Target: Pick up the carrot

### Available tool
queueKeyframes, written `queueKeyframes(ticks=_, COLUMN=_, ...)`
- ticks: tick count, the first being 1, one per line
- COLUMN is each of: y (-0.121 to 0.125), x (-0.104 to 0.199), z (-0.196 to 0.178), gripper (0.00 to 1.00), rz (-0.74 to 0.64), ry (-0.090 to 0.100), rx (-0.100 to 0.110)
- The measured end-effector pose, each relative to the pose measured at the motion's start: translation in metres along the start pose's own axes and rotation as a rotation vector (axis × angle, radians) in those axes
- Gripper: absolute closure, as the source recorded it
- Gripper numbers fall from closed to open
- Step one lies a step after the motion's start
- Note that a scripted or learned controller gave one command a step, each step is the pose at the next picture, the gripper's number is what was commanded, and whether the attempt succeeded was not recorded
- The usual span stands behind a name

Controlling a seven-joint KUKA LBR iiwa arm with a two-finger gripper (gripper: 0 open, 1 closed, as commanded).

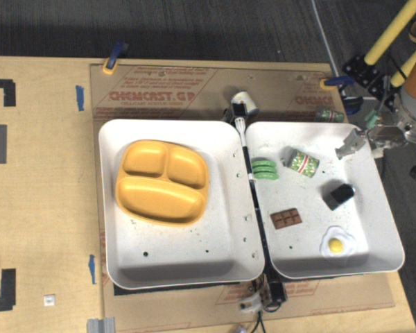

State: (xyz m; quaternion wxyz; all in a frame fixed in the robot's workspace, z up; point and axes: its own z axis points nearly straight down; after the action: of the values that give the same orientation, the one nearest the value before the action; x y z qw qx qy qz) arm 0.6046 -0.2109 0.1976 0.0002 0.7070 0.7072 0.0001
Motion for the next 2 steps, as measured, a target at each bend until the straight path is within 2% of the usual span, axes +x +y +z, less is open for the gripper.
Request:
queueKeyframes(ticks=1, y=-0.013, x=0.075, z=0.055, gripper=0.00, rz=0.047, ry=0.002, rx=0.003)
queueKeyframes(ticks=2, y=-0.111, x=0.109, z=0.100, gripper=0.00, rz=0.349, ry=0.002, rx=0.001)
